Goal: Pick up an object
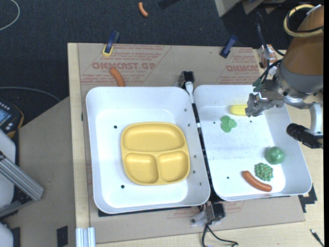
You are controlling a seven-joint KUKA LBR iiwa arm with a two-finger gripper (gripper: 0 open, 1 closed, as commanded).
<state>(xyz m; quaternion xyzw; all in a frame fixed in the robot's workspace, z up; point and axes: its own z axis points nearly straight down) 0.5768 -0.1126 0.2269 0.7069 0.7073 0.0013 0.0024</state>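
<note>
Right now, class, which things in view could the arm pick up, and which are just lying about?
Pickable, right bin: flat yellow piece; small green leafy piece; round green ball; green bumpy cluster; orange sausage.

Lying about: yellow three-compartment tray; orange sausage on the board.

Setting: robotics lab test bench. Evidence: grey-and-orange industrial arm (303,50) over two white bins (103,153) on a board (149,60) fixed with clamps (109,44); dark carpet floor (61,9); loose cables (216,235); aluminium framing (20,179) at left; toy food items (263,172) as test objects.
</note>
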